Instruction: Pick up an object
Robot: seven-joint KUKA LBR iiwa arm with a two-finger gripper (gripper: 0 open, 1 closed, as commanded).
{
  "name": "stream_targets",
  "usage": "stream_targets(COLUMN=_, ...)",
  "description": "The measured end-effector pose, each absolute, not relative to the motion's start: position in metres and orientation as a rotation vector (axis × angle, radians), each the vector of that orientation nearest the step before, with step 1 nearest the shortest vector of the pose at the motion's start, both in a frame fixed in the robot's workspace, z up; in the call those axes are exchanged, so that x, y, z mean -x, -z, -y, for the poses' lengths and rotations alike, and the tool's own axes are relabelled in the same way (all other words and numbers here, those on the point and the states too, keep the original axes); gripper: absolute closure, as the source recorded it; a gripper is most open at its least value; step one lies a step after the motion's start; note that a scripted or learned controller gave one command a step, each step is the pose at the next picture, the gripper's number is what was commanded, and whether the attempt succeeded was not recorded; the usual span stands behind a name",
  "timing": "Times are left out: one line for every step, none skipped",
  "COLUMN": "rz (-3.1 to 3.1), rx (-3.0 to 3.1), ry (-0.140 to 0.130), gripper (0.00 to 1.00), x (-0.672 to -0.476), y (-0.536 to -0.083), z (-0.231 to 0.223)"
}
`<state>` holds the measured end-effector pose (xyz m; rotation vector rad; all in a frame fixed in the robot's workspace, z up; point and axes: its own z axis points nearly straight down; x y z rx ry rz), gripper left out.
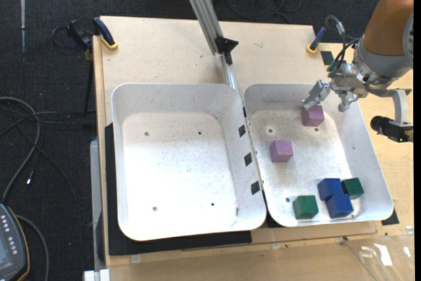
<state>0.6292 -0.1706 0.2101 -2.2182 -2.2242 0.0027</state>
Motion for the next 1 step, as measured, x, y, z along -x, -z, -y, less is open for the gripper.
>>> stream_targets(rz=2.238, rx=2.236, ry=0.017, gripper=0.00, x=-0.6461, y=-0.1242, z=0.1719)
